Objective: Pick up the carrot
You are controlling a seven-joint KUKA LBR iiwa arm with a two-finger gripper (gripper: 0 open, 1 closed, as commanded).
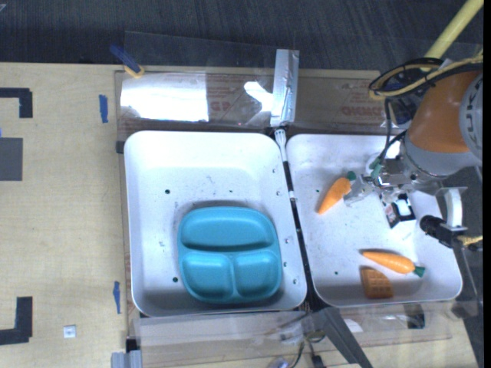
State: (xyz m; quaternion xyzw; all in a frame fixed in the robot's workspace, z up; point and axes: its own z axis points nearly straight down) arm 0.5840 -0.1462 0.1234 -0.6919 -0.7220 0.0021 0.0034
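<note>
Okay, I'm looking down on both bins and I see the arm (445,121) reaching in from the right, orange band up top, wrist hanging over the upper part of the right bin (326,271). The gripper (362,190) sits low at the end of it, pointing left, and its tip is right at the green end of a carrot (333,195) that lies tilted in the upper left part of that bin. Touching or just beside it, I can't say, and I can't make out how the gripper is set or whether it has hold of anything. A second carrot (393,262) lies near the bin's lower right, green end pointing right, well apart from the gripper. Just below it sits a small brown waffle-like piece (376,283). Over in the left bin (146,167) there's a blue divided tray (229,253), toward the near side.
</note>
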